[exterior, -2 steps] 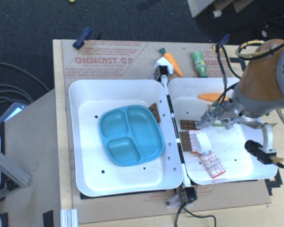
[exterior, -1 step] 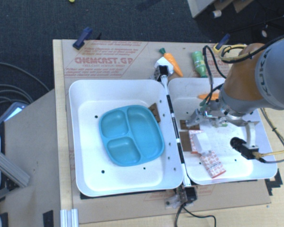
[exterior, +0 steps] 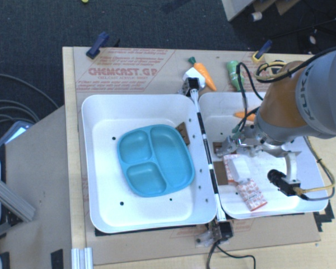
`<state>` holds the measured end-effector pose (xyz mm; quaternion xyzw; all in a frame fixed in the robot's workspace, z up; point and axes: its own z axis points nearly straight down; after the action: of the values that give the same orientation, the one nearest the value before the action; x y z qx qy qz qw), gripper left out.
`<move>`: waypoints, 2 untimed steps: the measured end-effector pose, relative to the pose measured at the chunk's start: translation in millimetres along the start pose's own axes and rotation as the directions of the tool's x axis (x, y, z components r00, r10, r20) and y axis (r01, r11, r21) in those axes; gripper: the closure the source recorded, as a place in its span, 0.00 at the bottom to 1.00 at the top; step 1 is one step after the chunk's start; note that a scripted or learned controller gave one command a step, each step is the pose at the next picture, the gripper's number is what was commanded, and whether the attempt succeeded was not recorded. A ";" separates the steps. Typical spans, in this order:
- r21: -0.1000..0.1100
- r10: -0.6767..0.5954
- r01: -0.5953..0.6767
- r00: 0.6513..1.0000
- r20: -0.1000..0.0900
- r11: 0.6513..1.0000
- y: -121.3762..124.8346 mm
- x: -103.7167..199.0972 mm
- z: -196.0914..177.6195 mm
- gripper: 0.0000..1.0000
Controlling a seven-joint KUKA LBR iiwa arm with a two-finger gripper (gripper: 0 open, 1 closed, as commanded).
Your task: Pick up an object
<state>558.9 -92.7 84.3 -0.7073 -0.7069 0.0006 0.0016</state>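
In the right bin [exterior: 308,203] lie two flat snack packets: a pale pink one [exterior: 232,167] and a red-and-white one [exterior: 251,194] nearer the front. An orange object [exterior: 242,115] peeks out at the bin's back, partly hidden by the arm. My gripper [exterior: 237,142] hangs low over the left part of the right bin, just behind the pale pink packet. The grey arm with its orange band [exterior: 280,108] covers the bin's back right. A blue divided plate [exterior: 155,159] lies in the left bin [exterior: 101,116].
On the bench behind the bins lie a toy carrot [exterior: 204,75], a green object [exterior: 233,75] and two blue clips [exterior: 97,45] [exterior: 262,50]. A black cable [exterior: 243,88] loops from the arm. The raised bin walls meet at the middle [exterior: 204,150].
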 end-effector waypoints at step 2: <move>-0.007 -0.001 0.001 1.000 0.000 1.000 66.1 -27.2 -3.7 0.00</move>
<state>625.0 -119.9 87.8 -0.7070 -0.7072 -0.0017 -0.0007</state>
